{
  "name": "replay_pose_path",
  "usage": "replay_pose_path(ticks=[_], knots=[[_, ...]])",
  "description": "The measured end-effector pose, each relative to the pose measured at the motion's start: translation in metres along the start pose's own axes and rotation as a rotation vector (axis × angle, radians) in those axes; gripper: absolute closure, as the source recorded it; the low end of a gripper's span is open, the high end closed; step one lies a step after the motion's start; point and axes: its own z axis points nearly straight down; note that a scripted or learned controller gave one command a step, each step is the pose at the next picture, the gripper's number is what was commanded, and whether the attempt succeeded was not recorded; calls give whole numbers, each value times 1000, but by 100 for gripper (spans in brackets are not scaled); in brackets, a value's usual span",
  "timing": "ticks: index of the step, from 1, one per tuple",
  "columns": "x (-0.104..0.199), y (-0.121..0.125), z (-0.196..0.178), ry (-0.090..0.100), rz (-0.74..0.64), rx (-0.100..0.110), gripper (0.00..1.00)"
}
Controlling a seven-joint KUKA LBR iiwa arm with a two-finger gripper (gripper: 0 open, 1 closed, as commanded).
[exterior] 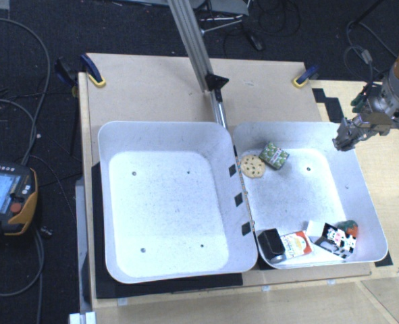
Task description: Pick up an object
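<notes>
camera view from above the bench: two shallow white plastic bins are seen side by side on a pale wooden board, the left bin and the right bin touching along their inner rims.

the grey arm's dark two-finger gripper is seen at the right, hanging over the upper right rim of the right bin. nothing is seen gripped by it; how far it is spread cannot be told, since it is small and dark against the background.

several objects are found in the right bin. a round tan cookie with dark chips lies near the upper left corner, and a small green-and-white patterned block sits just beside it, up and to its right. along the lower edge a black rectangular box lies at the left, with an orange-and-white packet touching it on the right. further right, a black-and-white spotted toy is seen near a small green and orange item, too small to be made out. all of these lie well apart from the gripper.

a slanted grey metal pole is seen crossing above the board.
</notes>
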Motion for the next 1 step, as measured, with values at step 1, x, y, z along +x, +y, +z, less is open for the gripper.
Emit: replay_pose_path(ticks=[1], knots=[[77, -75, -25, 1, -3, 0, 100]])
